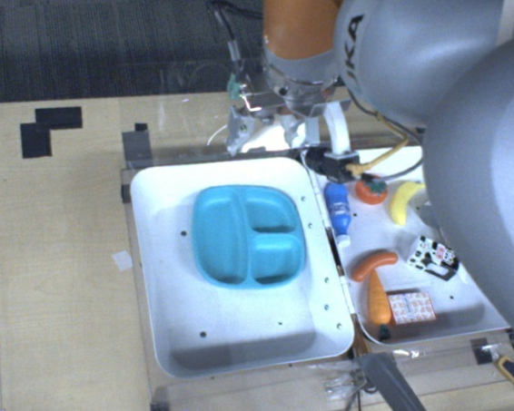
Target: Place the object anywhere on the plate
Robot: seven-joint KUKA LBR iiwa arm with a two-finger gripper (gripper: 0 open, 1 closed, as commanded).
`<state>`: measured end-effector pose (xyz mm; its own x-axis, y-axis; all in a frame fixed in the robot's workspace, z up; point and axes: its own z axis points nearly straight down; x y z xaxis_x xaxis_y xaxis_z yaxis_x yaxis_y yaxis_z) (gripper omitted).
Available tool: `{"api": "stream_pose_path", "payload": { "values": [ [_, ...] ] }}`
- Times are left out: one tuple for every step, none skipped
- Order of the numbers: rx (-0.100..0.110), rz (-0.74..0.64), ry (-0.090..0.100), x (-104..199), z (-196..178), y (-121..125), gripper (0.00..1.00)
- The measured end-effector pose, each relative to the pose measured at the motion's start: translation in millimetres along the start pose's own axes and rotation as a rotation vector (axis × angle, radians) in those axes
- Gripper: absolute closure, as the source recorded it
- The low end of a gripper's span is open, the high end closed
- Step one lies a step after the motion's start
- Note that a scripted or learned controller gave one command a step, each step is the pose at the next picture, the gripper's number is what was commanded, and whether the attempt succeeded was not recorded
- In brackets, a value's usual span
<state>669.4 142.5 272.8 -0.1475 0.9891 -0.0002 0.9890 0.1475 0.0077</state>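
A blue divided plate (246, 233) lies in the left white bin (169, 282). The right bin (461, 320) holds a blue bottle (338, 208), an orange round fruit (370, 190), a yellow banana (405, 201), a reddish sausage (373, 264), a carrot (377, 299), a small patterned box (411, 306) and a black-and-white item (433, 257). My gripper (266, 133) hangs over the back edge between the two bins, above and behind the plate. Nothing shows in its grasp.
The grey arm (468, 132) covers the right side of the right bin. A raised divider (334, 265) separates the two bins. Black marks (48, 129) lie on the wooden bench at the back left.
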Motion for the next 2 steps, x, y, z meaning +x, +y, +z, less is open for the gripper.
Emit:
{"api": "stream_pose_path", "payload": {
  "values": [
    [0.007, 0.122, 0.001, 72.9, 86.7, -80.4, 0.0],
    [0.0, -0.015, 0.001, 0.4, -62.7, -66.9, 0.0]
  ]
}}
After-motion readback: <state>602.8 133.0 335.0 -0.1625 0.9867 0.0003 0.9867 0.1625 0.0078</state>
